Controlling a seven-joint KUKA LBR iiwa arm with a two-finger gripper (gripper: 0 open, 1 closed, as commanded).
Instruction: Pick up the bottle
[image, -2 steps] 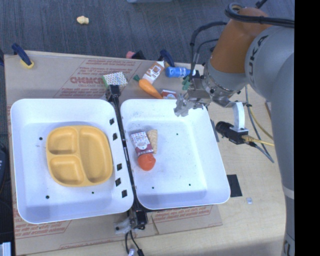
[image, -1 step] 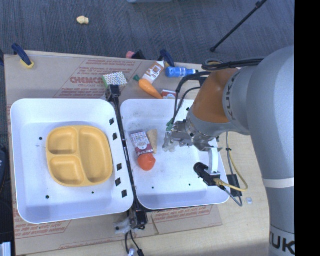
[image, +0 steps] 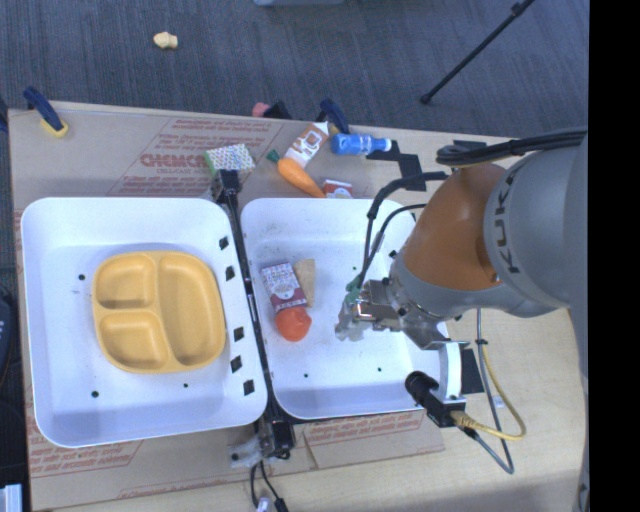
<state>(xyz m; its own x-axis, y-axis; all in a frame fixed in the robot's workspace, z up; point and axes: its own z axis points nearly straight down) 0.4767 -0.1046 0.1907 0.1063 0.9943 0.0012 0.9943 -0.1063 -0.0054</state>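
One object inside the bins reads as the bottle (image: 284, 287): a red-labelled body with a rounded orange-red end, though its shape is not sharp enough to be sure. It lies flat in the right bin (image: 330, 400) near the left wall, its long axis running from the view's top to bottom, red end nearest the camera. A tan scrap (image: 306, 275) touches its right side. The gripper (image: 352, 315) sits in the same bin, just to the bottle's right in the view, and how far open it is cannot be told. The next move would go leftward across that axis.
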